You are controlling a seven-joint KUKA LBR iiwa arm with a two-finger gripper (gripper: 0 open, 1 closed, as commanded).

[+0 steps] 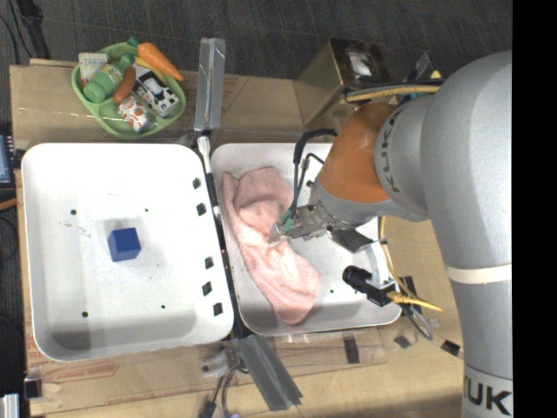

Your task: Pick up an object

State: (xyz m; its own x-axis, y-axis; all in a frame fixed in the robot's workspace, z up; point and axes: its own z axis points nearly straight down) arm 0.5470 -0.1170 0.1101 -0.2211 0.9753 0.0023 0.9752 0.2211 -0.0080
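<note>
The pincer (287, 227) is down in the right bin (348, 316), its tip at the edge of the pink towel (265, 242) (which lies crumpled along that bin's left side); whether it is open or grips the cloth cannot be told. A blue cube (124, 243) sits in the left bin (52, 320). A green bowl of toy food (129, 90) rests on the tabletop (52, 85) behind.

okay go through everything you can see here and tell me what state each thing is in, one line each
Pink towel: crumpled, lying lengthwise in the right bin.
Blue cube: sitting flat on the floor of the left bin, untouched.
Gripper: down on the towel's right edge; whether it is open or shut cannot be made out.
Green bowl: upright on the bench behind the left bin, full of toy food.
</note>
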